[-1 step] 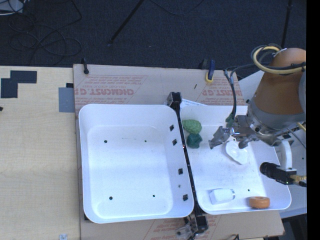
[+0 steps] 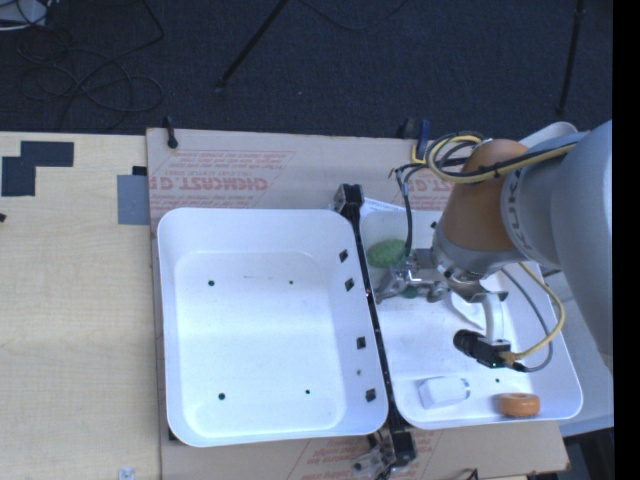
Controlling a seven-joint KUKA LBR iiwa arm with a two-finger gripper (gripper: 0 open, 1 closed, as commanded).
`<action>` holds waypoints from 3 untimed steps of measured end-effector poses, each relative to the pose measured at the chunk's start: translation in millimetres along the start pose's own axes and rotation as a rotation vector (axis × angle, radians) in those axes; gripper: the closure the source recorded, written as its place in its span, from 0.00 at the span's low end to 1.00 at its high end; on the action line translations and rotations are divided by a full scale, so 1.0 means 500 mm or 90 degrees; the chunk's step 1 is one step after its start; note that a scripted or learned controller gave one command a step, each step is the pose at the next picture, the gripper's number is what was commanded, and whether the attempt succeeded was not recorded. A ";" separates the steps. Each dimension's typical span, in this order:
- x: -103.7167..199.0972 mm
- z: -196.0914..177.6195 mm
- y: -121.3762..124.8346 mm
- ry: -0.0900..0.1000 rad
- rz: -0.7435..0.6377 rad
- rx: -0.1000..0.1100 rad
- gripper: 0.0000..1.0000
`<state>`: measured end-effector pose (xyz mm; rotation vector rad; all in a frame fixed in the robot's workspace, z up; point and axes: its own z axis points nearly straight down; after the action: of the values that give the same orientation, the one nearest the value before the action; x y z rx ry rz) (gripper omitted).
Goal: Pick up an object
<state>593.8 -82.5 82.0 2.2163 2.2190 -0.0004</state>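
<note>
The claw [image 2: 400,280] hangs low beside a half-hidden green object [image 2: 384,253]; its grip state can't be told.

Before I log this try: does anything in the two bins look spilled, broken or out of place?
Nothing stands out. The green object, white block and orange piece lie loose in the right bin, none spilled over its rim. The claw hangs beside the green object.

Two white bins sit side by side: the left bin [image 2: 190,258] at nine o'clock, the right bin [image 2: 560,393] at three. The right bin holds three things: one green object [image 2: 384,253] at its eleven o'clock, one white block [image 2: 443,391] and one orange ring [image 2: 518,404] toward five o'clock. One arm [image 2: 540,208] reaches in.
</note>
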 end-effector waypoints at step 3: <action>-0.266 -0.385 -0.056 0.002 0.002 0.002 0.00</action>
<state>565.2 -214.6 275.1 2.2227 2.2179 -0.0006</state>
